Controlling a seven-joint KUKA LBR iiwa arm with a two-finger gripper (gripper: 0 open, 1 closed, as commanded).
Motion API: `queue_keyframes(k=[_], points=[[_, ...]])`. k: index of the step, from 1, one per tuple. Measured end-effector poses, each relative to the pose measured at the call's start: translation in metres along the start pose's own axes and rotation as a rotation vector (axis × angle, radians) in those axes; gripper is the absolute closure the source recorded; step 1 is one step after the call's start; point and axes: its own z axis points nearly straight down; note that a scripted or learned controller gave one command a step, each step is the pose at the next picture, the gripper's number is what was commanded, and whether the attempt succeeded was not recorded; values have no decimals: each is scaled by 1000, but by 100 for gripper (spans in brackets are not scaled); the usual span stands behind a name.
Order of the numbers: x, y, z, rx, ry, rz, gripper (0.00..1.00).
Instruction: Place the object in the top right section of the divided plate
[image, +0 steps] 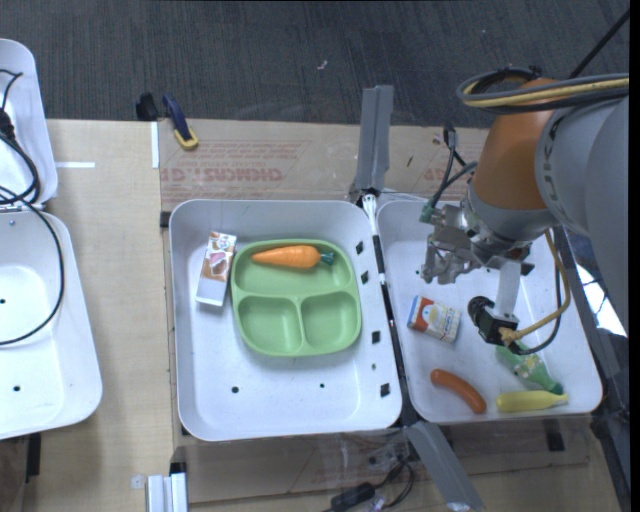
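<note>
Hovering over the right bin (590, 375), the gripper (443, 262) holds nothing visible, its opening impossible to tell; one carrot (287, 257) lies in the green divided plate's (296, 340) top section, one carton (214, 267) beside it

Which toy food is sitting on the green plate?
The orange carrot. It lies in the green plate's long top section; the sausage and banana lie in the right bin.
</note>
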Motion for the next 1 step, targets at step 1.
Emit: queue_keyframes(k=[1], points=[[-37,-52,0,2,1,320,100]])
